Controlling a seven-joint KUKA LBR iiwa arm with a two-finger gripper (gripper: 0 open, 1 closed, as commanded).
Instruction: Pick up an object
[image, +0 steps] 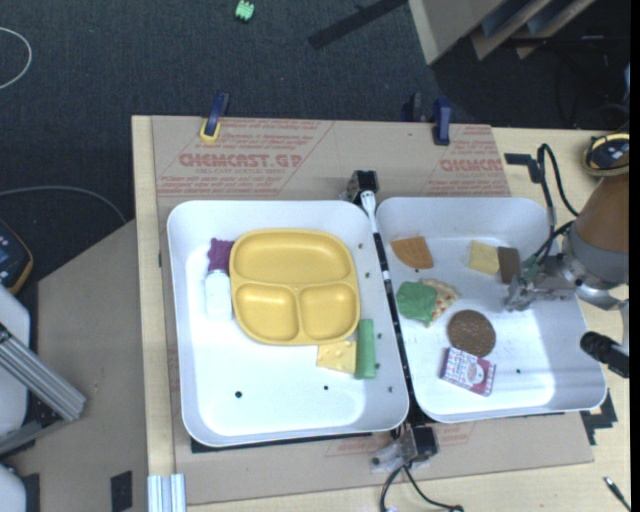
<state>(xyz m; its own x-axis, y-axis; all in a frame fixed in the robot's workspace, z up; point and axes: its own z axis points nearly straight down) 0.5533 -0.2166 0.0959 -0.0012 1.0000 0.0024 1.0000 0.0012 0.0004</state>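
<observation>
We look down at a slant on a brown bench (300, 150) carrying 2 shallow white bins side by side. The left bin (280, 415) holds a yellow divided tray (295, 285) with 3 compartments, lying flat near the bin's middle. Against the tray's left edge sit a purple item (219, 253) and, just nearer, a white bottle-like item (216, 296). At the tray's near right corner lie a pale yellow wedge (338, 356) and a green stick (365, 348), touching each other.

The right bin (520, 395) holds several small things. Toward its far left is an orange-brown slab (412, 252). Just nearer lies a green lump (416, 301) touching a tan textured piece (442, 294). A round brown disc (471, 332) sits near the bin's middle, and a red and white packet (467, 371) lies just nearer than it. At the far right lies a pale yellow block (484, 258) with a dark brown piece (508, 264) touching its right side.

The grey arm (600, 240) reaches in from the right. Its gripper (524, 290) sits low over the right bin, just near the dark brown piece and to the right of the disc — the metal fingers are too small and blurred here, so we cannot tell whether they are open or closed, and we see nothing between them.
</observation>
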